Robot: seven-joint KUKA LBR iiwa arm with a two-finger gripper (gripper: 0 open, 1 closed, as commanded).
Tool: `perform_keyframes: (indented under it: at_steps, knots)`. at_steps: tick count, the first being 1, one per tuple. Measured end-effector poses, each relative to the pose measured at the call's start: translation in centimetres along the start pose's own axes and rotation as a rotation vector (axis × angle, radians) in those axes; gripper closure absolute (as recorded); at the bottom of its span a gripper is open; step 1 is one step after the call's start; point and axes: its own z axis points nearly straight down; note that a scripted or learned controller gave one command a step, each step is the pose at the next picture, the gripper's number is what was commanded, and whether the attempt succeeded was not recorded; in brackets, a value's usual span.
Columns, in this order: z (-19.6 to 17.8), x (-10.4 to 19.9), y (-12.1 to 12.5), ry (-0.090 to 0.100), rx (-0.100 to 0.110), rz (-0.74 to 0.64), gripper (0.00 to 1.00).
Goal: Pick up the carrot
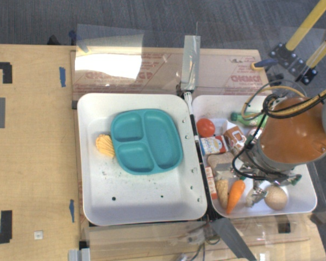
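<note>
The small orange plastic carrot (235, 195) lay at the lower right of the frame, in the right white bin (309, 197), between a beige potato-shaped toy (222, 191) and a pale egg-shaped toy (276, 198). The gripper (255, 185) hung just above it, probably to grasp; whether it was open I cannot tell.

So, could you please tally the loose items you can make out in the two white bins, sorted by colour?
Teal: 1, the teal divided plastic plate
Yellow: 1, the ridged yellow shell-shaped piece
Red: 1, the round red tomato
Orange: 1, the tapered orange carrot
Tan: 2, the tan potato-like piece and the pale tan egg-shaped piece
Total: 6, leaving out the printed packets partly hidden by the arm.
</note>
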Motion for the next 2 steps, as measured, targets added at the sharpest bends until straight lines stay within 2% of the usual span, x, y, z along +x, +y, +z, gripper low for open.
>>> perform_keyframes:
  at_steps: [1,2]
  knots:
    - [-1.2,-0.2,-0.1,-0.003,0.006,-0.001,1.0]
    - [-9.9,-5.7,4.3,-0.007,0.001,-0.203,1.0]
